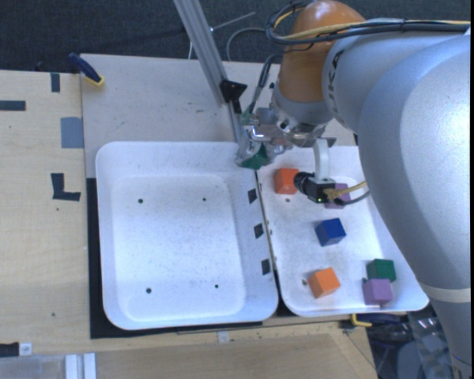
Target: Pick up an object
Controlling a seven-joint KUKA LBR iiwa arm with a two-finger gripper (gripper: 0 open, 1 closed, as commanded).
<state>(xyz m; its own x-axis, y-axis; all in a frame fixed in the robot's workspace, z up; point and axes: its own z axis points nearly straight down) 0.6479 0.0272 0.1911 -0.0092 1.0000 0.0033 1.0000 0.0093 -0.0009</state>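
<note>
gripper [257, 144] sits at the far end of the ridge where the two bins meet, right over a small green object [254, 161]. fingers look closed around the green object, w/ the green bit poking out below them, touching the far rim. can't tell if it's lifted off the surface or resting on the rim.

left bin [110, 235] has bare floor w/ lots of open room across it; its right wall runs alongside the right bin [403, 294], edges touching down the middle.

right bin is more crowded. orange-red cube [285, 181] lies near the far left corner, just beside the gripper and close to the shared edge. blue cube [330, 231] is mid-bin, apart from the others. orange cube [324, 282] is near the front edge, left of centre. green cube [381, 270] and purple cube [378, 290] touch each other at the near right corner, tight against the rim. a small purple piece [338, 194] lies by a black cable end, right of the orange-red cube.

arm [411, 133] covers the right side of the right bin, so little free room there. a metal pole [201, 38] slants down from the far side to the gripper.
</note>
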